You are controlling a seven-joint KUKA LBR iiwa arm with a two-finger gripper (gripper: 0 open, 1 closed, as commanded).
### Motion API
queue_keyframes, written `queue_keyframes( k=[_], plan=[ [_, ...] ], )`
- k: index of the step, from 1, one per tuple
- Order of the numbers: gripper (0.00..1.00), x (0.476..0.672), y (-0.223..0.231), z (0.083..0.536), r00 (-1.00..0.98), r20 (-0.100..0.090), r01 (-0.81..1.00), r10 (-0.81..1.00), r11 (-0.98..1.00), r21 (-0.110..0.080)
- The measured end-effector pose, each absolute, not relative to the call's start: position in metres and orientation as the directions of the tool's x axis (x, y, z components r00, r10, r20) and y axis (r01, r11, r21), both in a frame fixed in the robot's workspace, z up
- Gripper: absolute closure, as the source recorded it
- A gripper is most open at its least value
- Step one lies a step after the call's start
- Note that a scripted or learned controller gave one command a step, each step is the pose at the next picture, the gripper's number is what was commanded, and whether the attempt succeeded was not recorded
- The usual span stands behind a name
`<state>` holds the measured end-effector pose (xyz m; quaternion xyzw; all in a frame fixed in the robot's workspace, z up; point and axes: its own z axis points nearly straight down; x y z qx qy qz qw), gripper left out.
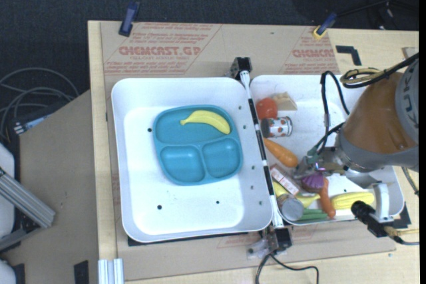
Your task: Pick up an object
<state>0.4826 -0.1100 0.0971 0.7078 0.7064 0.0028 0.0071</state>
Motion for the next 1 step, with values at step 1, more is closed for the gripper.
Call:
queue_keyframes(
  k=[1],
  plan=[
    [1.0, 0.5337, -0.0573, 0.1852, -0.001, 0.001, 1.0, 1.0, 0.001, 0.002]
  ],
)
